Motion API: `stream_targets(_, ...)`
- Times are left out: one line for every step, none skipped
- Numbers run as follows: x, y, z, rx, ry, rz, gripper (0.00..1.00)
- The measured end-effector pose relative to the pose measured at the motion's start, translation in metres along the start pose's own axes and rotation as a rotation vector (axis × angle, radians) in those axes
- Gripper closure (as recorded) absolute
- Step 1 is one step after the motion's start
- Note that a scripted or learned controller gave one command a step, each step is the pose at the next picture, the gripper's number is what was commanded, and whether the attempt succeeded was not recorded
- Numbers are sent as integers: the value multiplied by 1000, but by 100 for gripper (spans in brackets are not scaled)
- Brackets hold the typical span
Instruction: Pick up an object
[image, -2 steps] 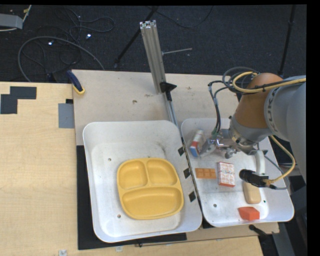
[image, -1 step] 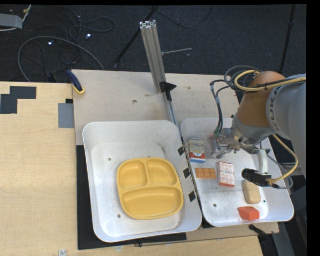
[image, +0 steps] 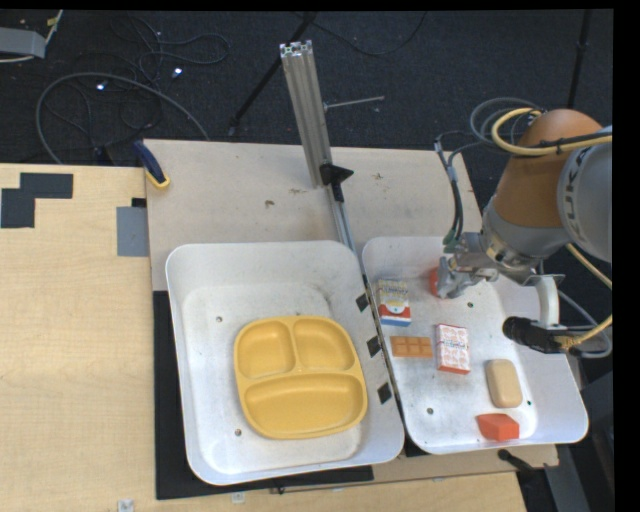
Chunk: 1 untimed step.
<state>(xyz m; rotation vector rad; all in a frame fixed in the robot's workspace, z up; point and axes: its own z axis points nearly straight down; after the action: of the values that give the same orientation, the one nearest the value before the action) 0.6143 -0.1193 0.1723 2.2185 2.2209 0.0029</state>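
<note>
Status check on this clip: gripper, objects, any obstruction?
Gripper low over right bin's far end, at a red item; grasp unconfirmed. Carton, wafer, red-white box, tan block, red block loose. Yellow tray in left bin.

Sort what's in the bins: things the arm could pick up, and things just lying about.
Could be picked:
small carton
waffle piece
red-and-white box
tan bread-like piece
orange-red block
red item beside the gripper

Just lying about:
yellow divided tray in the left bin
metal post
</note>
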Motion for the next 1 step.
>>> stream_targets(-1,11,-57,-1,-1,-1,100)
